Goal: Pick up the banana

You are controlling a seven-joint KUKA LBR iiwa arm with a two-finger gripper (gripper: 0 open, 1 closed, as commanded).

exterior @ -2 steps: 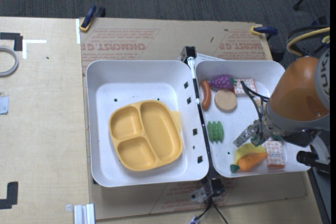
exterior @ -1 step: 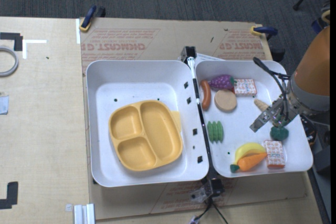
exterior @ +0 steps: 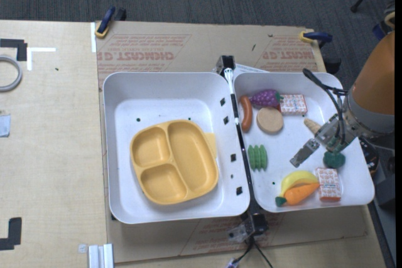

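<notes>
The yellow banana (exterior: pixel 296 180) lies near the front of the right bin (exterior: pixel 358 194), resting against an orange carrot (exterior: pixel 299 194) just in front of it. My gripper (exterior: pixel 313 144) hangs over the bin's middle right, a little behind and to the right of the banana. Its two grey fingers (exterior: pixel 306 152) stand apart, open, with nothing between them. The lower finger's tip ends just above the banana's back edge.
Also in the right bin are purple grapes (exterior: pixel 266 97), a pink box (exterior: pixel 293 103), a sausage (exterior: pixel 245 113), a tan disc (exterior: pixel 270 120), a green pod (exterior: pixel 257 157), a dark green piece (exterior: pixel 333 159) and a red-white carton (exterior: pixel 328 185). A yellow divided plate (exterior: pixel 174 161) lies in the left bin (exterior: pixel 119 135).
</notes>
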